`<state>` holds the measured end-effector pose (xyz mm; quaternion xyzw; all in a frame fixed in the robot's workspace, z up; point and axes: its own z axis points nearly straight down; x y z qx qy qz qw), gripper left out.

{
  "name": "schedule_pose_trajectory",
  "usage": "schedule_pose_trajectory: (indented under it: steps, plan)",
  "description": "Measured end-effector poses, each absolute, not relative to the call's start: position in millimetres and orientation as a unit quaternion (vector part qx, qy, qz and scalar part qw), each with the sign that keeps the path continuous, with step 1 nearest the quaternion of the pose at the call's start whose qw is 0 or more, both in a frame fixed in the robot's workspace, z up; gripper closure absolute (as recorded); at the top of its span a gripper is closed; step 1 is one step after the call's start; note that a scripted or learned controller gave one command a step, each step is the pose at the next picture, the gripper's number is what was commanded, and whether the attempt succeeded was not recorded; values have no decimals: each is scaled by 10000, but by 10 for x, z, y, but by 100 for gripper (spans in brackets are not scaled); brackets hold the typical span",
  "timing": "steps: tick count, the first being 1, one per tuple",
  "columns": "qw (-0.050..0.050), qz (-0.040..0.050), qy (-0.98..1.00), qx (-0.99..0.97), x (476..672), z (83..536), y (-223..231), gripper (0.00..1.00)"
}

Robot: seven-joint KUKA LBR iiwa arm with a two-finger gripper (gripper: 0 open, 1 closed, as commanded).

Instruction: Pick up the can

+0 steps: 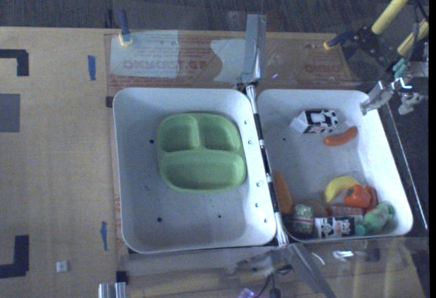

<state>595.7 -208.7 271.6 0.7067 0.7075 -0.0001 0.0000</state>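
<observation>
The can sits at the bottom edge of the right bin, lower middle of the frame, just beside a carrot and a small carton. The gripper hangs at the upper right over the bin's rim; can't tell how its jaws are set. A green divided plate lies in the left bin.

Left white bin holding a green three-compartment tray; right white bin holding a black-and-white carton and red sausage toward the far side, and, along the near edge, a carrot, banana, orange-red toy and green toy.
</observation>
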Motion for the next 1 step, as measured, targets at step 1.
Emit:
schedule_pose_trajectory:
  steps: [1]
  plan:
    - [-5, -3, 6596, 7516, 5940, 1448, -1228, 0]
